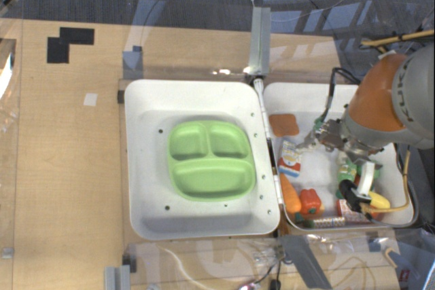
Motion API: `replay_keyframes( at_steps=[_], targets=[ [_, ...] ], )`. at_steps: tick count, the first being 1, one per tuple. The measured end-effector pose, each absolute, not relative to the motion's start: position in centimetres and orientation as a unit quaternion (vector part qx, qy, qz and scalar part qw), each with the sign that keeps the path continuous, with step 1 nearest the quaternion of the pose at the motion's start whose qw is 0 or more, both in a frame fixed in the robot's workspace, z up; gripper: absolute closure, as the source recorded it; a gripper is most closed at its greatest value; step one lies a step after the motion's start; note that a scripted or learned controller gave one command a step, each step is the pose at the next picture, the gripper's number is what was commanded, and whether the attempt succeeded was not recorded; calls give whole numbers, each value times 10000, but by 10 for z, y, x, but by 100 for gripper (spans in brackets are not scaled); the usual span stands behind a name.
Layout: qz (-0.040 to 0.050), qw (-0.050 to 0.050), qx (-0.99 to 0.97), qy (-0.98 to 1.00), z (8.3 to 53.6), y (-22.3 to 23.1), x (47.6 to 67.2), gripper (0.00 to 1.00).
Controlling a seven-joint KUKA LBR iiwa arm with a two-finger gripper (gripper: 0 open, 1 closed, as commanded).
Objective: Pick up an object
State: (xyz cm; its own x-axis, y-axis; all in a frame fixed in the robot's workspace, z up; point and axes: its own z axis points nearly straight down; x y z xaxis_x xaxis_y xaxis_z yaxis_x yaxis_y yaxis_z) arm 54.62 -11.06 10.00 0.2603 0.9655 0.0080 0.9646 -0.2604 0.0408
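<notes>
Just left of the jaws lies a small carton (290, 161).

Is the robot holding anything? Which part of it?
Cannot tell. The gripper is down in the right bin, but this view does not settle a hold.

We see two bins side by side. In the left bin (136, 146), a divided plate (211, 159) lies near the middle. In the right bin (302, 102), a flat square piece (283, 123) lies back left. A small carton (290, 161) is before it, then a carrot (291, 195) by the left wall, with a small rounded toy (310, 200) just to its right. A banana (377, 200) lies front right, under the arm (380, 105).
</notes>
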Motion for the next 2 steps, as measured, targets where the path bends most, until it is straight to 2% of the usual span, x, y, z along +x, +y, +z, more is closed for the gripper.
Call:
replay_keyframes(
  at_steps=[1,2],
  targets=[
    [98,98,7772,6290,101,-116,609,0],
    [11,39,7839,6209,98,-94,672,0]
  ],
)
